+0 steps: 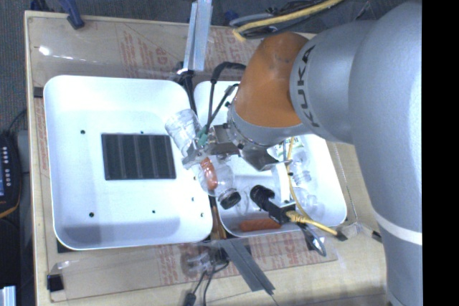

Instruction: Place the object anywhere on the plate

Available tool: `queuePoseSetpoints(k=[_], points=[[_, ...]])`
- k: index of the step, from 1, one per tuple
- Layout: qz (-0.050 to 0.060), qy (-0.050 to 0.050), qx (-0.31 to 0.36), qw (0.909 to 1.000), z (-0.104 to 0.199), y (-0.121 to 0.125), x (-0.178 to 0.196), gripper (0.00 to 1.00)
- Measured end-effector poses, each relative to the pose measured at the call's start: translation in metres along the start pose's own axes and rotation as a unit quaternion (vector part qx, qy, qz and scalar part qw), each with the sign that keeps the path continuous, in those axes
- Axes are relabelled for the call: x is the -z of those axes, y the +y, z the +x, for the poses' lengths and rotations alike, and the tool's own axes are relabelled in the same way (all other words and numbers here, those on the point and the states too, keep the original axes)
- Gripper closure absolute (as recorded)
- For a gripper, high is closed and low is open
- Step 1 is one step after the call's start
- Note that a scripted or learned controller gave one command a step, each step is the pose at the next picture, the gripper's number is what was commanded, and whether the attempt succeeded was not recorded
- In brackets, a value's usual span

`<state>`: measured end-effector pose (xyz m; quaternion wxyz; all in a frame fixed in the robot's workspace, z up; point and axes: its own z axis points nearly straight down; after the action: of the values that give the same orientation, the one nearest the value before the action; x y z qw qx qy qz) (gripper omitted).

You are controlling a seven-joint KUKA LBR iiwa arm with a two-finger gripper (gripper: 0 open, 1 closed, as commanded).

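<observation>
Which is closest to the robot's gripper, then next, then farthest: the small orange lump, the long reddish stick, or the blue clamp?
1. Small orange lump, right beside the gripper, just below it.
2. Long reddish stick, along the right bin front wall.
3. Blue clamp, at the bench far left corner.

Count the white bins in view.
2. The left bin holds a dark ribbed plate; the right bin lies mostly under the arm.
</observation>
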<state>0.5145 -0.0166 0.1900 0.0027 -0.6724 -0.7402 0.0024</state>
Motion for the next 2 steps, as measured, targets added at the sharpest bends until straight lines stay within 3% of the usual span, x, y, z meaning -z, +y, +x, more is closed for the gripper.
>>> queuePoseSetpoints(k=[1,2], points=[[-0.002,-0.001,0.133,0.9911,0.006,0.073,0.001,1.00],[-0.001,-0.001,0.158,0.9874,0.059,0.029,0.006,1.00]])
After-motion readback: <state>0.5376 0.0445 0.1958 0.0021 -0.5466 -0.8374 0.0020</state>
